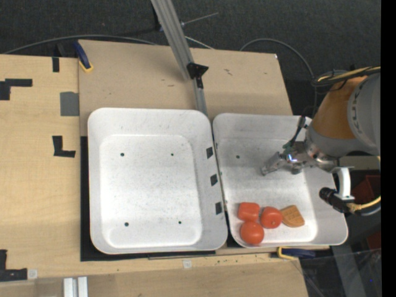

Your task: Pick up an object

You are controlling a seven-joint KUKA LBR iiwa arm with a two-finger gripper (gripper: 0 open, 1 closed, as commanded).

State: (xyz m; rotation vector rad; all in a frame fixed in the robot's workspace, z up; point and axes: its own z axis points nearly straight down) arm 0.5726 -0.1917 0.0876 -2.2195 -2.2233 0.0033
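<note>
Two shallow white bins sit side by side on the table point(142, 73), the left bin point(99, 166) filling the middle of the frame and the right bin point(247, 135) lying toward the right. Four small things are gathered in the lower part of the right bin, near its bottom rim. Three of them are red rounded pieces: one red piece point(249, 211) to the left, a second red piece point(271, 218) just right of it, and a third red piece point(251, 232) below them, all three close together and seemingly touching. Just right of the second one lies a tan wedge-shaped piece point(292, 216).

The grey arm point(346, 119) with its orange band comes in from the right of the frame, and its pincer point(270, 166) is over the middle of the right bin, above and well apart from the cluster. Nothing is seen between its tips; whether it is released or clenched cannot be told at this size.

A grey metal bar point(176, 33) slants down from the top of the frame to the gap between the bins.
</note>
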